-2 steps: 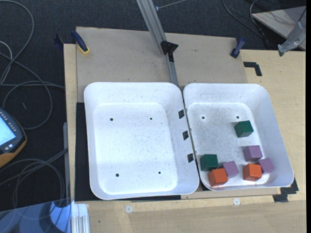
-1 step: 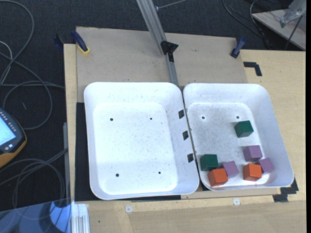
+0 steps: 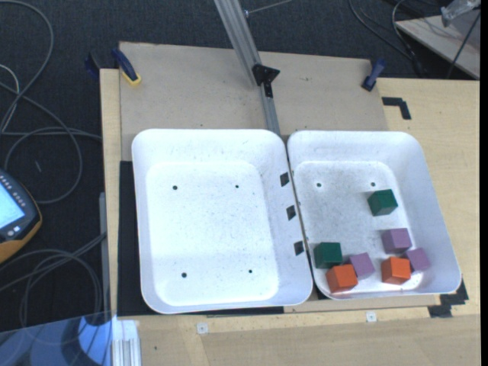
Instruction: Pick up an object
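Note:
The right bin (image 3: 424, 166) holds several small blocks. A green block (image 3: 382, 201) sits alone toward its middle right. Along the near edge lie a dark green block (image 3: 328, 254), an orange block (image 3: 342, 277), a purple block (image 3: 362, 264), a second orange block (image 3: 396, 269), and two more purple blocks (image 3: 396, 239) (image 3: 418, 259). The near-edge blocks crowd close together, some touching.
The left bin (image 3: 145, 204) sits beside the right one on the wooden bench. A grey metal pole (image 3: 244, 40) slants down from the top to the gap between the bins. Blue clamps (image 3: 126, 65) (image 3: 373, 74) grip the board's far edge. Cables lie on the floor at left.

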Available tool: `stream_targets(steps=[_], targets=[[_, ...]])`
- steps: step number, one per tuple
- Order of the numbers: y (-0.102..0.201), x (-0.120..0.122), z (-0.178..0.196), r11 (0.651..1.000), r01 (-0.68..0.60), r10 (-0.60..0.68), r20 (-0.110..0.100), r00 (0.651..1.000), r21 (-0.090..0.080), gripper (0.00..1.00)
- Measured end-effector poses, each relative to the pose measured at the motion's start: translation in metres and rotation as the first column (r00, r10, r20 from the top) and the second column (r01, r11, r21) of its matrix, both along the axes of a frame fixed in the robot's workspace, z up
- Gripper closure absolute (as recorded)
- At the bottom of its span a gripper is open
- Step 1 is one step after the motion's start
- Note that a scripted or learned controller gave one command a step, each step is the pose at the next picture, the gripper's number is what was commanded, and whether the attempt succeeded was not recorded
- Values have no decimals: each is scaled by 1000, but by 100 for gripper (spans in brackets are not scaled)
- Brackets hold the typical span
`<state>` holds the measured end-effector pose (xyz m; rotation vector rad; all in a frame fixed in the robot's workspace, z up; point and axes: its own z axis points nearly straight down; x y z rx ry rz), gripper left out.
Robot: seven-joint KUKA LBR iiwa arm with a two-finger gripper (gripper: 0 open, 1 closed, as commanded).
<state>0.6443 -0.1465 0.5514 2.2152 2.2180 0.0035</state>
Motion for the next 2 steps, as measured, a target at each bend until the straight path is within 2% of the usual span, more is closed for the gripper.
stream_targets(steps=[2], targets=[[11,33,-1,1000,0,0,-1,1000,1,0]])
